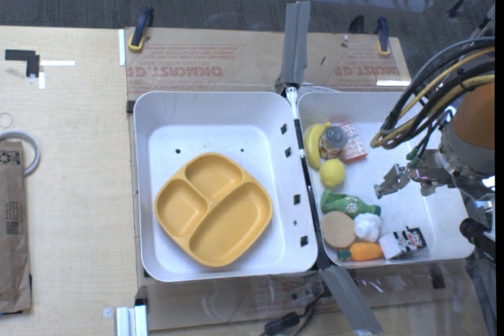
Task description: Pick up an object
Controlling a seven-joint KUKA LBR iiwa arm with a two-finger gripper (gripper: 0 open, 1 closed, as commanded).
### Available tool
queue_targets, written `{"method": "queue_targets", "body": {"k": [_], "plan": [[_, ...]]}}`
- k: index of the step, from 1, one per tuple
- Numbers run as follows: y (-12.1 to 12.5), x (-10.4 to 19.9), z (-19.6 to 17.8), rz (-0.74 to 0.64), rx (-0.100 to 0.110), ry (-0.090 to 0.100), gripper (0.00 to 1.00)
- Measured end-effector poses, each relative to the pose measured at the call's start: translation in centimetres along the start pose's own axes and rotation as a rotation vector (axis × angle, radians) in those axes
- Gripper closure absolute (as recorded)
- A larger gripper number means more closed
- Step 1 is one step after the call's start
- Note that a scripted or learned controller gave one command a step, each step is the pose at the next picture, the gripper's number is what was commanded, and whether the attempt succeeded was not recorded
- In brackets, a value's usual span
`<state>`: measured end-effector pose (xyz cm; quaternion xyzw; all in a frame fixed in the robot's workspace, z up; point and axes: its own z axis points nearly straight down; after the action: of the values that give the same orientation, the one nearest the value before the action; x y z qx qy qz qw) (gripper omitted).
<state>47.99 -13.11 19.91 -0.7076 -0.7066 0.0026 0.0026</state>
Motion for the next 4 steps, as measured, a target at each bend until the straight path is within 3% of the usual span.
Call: {"method": "queue_targets", "body": {"k": [1, 2, 3, 4], "plan": [[10.2, 1.9, 3.9, -0.029, -0.002, -0.001, 0.00], [11.6, 3.6, 10.9, 0.079, -0.003, 0.000, 0.00], [11.6, 3.3, 10.3, 0.083, 0.002, -0.001, 1.00], [13.1, 4.7, -7.9, -0.082, -0.003, -0.003, 1.00]]}}
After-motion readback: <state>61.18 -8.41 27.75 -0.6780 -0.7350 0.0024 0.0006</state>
